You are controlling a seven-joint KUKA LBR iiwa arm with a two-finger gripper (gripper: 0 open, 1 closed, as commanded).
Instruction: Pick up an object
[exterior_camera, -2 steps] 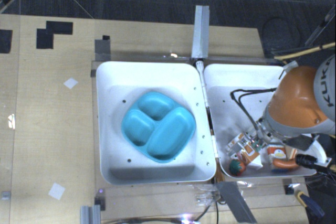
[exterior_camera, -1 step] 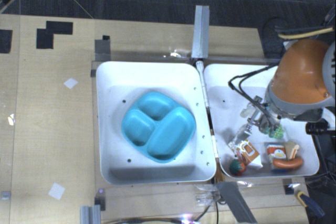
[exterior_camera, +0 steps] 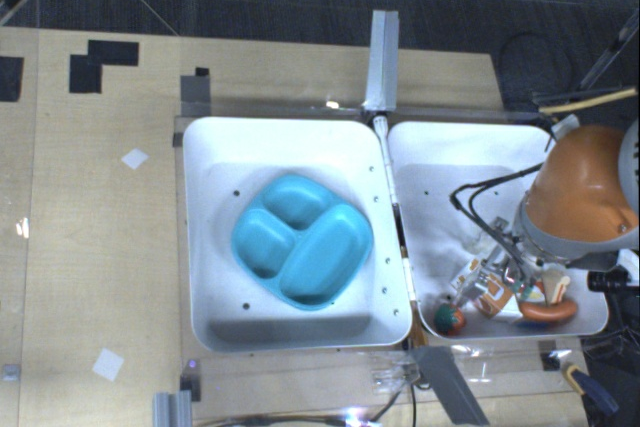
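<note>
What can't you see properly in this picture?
- Gripper: small and cluttered in the camera view; open or shut cannot be told.
- Toys in the right bin: a small ball and a red piece lie partly under the arm; their kinds are unclear.
- Blue tray in the left bin: its underside is hidden.

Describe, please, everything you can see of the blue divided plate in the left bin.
The blue divided plate looks like glossy light-blue plastic, rounded in outline, with three compartments: two smaller ones toward the upper left and a larger one at the lower right. Nothing lies in them. It rests right side up, turned at an angle, roughly in the middle of the left white bin, apart from the walls.
</note>
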